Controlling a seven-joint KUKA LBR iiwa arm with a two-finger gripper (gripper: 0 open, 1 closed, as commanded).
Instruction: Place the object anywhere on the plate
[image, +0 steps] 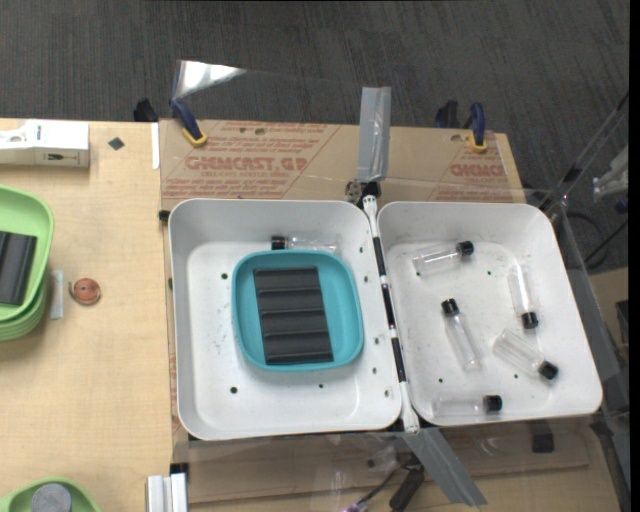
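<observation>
Teal plate (298, 312) with a black ridged insert sits in the left bin (200, 330); clear vials (461, 335) lie in the right bin (560, 260).

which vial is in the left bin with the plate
The vial lying just behind the teal plate, by the left bin's far wall. The other vials all lie in the right bin.
</observation>
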